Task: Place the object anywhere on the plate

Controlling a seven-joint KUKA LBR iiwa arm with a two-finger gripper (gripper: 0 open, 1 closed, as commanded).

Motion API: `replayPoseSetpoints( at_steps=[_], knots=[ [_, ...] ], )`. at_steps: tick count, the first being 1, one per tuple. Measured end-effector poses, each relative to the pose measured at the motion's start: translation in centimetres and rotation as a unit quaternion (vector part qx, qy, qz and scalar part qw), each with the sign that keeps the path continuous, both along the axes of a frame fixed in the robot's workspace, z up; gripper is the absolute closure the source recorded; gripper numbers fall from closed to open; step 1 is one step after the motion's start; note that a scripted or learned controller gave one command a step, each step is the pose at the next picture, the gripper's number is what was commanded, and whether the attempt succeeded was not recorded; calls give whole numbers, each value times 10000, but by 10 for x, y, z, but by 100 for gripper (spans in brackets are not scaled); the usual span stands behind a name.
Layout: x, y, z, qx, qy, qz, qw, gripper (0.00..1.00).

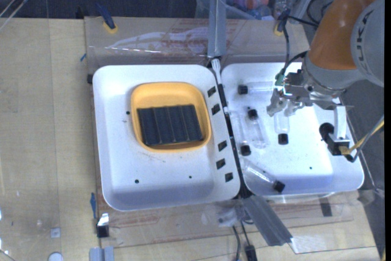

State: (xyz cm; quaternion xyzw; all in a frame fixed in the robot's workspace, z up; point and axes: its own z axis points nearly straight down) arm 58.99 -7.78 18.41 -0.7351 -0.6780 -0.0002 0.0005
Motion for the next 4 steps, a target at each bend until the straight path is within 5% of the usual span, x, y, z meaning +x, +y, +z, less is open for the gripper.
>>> replayPoseSetpoints(
  at_steps=[1,2,3,4],
  knots=[
    [18,23,0,-8,-9,745,9972,100],
    [15,45,0,1,4,2038,9790,100],
    [32,52,1,-10,-22,3517,9361,100],
    [32,52,1,-9,-23,3514,9362,0]
  ],
)
